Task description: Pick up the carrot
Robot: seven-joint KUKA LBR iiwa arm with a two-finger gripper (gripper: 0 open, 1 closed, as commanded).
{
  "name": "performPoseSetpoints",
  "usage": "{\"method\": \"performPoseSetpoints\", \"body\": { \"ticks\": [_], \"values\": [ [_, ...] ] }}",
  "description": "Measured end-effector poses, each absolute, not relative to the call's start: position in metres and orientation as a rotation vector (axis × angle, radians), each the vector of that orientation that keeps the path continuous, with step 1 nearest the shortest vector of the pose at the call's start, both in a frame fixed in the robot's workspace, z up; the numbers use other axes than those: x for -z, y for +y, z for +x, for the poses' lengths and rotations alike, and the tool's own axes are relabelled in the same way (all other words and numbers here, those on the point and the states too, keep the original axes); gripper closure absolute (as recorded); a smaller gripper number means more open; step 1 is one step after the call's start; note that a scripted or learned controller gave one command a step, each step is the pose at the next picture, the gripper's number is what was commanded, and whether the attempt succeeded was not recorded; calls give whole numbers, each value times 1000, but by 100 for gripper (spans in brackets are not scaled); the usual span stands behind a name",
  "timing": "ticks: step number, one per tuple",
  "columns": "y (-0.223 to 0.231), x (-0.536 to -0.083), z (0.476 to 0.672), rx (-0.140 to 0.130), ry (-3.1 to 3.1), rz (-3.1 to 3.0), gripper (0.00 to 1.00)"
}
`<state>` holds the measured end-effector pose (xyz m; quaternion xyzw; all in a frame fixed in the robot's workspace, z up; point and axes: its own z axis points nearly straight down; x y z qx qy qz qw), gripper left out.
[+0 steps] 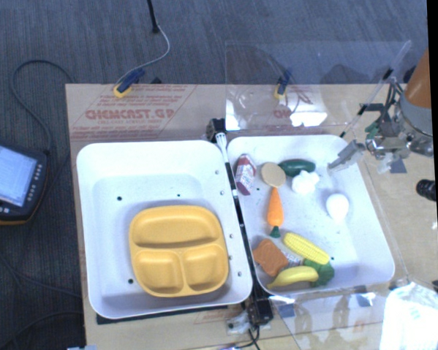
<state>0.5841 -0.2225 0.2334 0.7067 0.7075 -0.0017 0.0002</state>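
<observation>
Here the orange carrot [274,211] lies upright, green-tipped; hand [347,155] state unclear.

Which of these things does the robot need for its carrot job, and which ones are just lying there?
Needed for the job:
carrot
gripper, over the right bin's far right edge

Just lying about:
corn cob
banana
egg
yellow divided tray in the left bin
tablet on the floor

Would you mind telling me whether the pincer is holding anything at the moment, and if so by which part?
Nothing is held. The pincer hangs at the right bin's upper right edge, while the carrot lies apart on the bin floor, untouched.
</observation>
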Motion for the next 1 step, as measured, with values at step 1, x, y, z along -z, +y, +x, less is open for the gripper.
{"method": "performPoseSetpoints", "body": {
  "ticks": [1],
  "values": [
    [-151, -99, 561, 9, 2287, 2171, 0]
  ]
}}
